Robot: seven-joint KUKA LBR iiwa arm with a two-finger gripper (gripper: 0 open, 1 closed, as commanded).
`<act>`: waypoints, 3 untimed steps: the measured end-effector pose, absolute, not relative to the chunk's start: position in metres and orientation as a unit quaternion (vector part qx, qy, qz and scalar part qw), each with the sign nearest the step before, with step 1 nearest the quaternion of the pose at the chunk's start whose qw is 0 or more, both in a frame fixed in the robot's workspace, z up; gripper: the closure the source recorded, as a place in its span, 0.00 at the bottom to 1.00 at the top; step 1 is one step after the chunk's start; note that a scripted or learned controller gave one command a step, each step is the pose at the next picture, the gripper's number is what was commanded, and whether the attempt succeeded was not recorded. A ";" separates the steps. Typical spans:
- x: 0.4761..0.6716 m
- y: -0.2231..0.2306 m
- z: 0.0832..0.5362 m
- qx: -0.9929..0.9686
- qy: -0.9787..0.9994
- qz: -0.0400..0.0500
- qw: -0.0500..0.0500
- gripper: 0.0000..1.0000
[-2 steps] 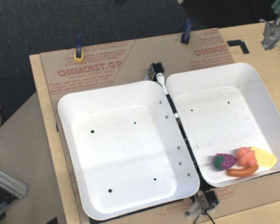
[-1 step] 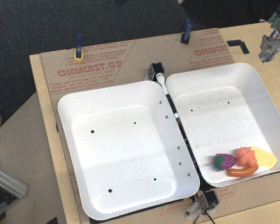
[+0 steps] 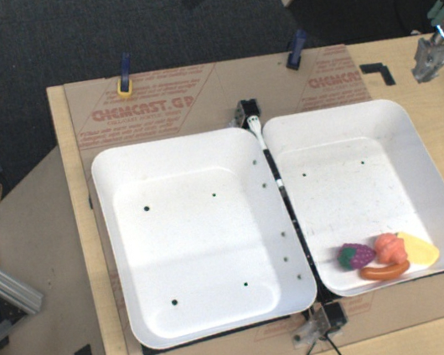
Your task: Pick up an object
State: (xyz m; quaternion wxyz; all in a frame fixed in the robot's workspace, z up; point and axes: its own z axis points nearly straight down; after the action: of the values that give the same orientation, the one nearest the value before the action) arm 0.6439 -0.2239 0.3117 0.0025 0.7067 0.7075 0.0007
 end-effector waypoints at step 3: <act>0.655 -0.224 0.348 0.706 0.708 0.002 0.008 1.00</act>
State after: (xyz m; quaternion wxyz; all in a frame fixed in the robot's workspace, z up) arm 0.6546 -0.2238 0.3480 0.0080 0.7062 0.7080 0.0017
